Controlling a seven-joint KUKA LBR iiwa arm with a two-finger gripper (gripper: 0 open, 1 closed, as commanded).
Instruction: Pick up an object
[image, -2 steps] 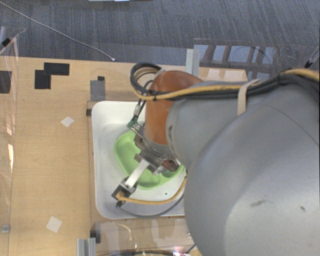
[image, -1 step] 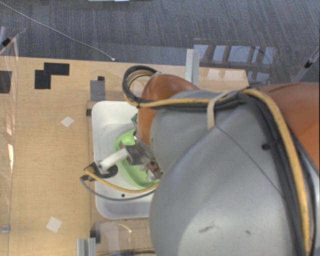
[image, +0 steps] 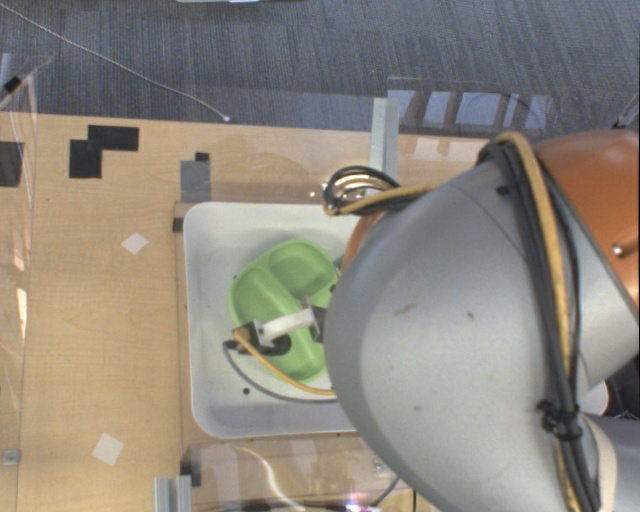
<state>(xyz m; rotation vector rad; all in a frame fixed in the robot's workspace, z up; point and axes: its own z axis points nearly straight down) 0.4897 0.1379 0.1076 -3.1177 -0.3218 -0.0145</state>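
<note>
A light green moulded plastic piece, shaped like a shallow dish with lobes, lies in the middle of the left white bin. My gripper is down at the green piece's right side, right above or against it. The arm's large grey body hides most of the gripper. I see nothing held.
The grey arm with its orange band covers the right half of the view and the second bin. Bare wooden bench lies left of the bin, with black marker patches at the back left. A metal post stands behind the bin.
</note>
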